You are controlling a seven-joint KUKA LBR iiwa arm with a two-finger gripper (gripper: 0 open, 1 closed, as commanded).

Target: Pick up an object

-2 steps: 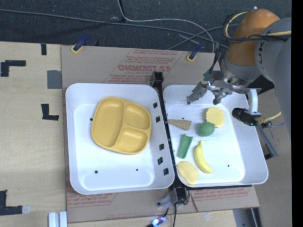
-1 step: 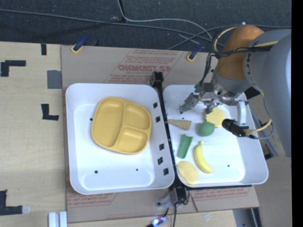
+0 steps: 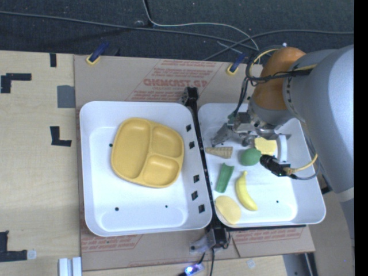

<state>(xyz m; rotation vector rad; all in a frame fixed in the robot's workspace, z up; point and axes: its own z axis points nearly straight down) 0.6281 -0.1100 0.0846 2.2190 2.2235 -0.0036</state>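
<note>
glossy plastic yellow plate (image 3: 147,152), matt cardboard sheet (image 3: 167,79)

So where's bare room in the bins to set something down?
Left bin: the floor below the yellow divided plate is bare. Right bin: a bare patch right of the banana. Crowded around the gripper, cone and green ball.

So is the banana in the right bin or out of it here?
In. The banana lies flat on the floor of the right bin, between a green block and the bin's front wall, apart from the gripper.
</note>
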